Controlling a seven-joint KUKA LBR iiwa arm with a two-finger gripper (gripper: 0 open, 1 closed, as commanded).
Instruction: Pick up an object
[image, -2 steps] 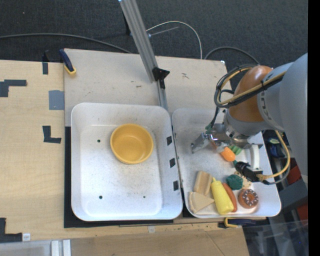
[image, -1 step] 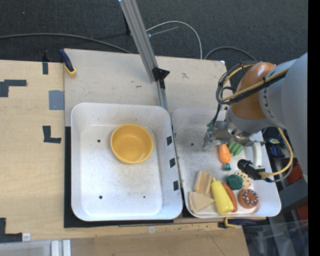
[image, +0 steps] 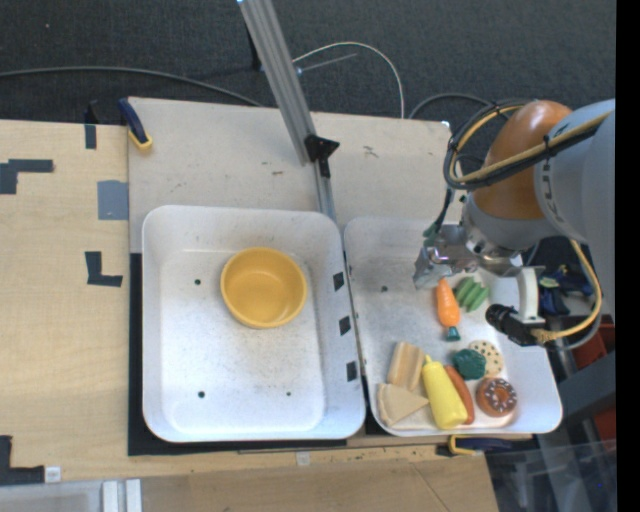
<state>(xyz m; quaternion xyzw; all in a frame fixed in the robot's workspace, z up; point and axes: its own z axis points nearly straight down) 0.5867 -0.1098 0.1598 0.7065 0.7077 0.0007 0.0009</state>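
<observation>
My gripper (image: 433, 262) hangs over the upper part of the right bin (image: 385, 300), just up and left of a toy carrot (image: 447, 305). A green ribbed piece (image: 470, 294) lies to the right of the carrot. Lower in the bin lie a yellow bottle (image: 446, 392), a red sausage (image: 462, 386), two bread slices (image: 404, 366), a dark green piece (image: 467, 361), a cookie (image: 486, 352) and a chocolate donut (image: 496, 397). I see nothing between the fingers.
The left bin (image: 180, 330) holds a yellow bowl (image: 263, 286). A metal pole (image: 290, 85) slants down to the divider between the bins. Cables loop behind the arm at the upper right.
</observation>
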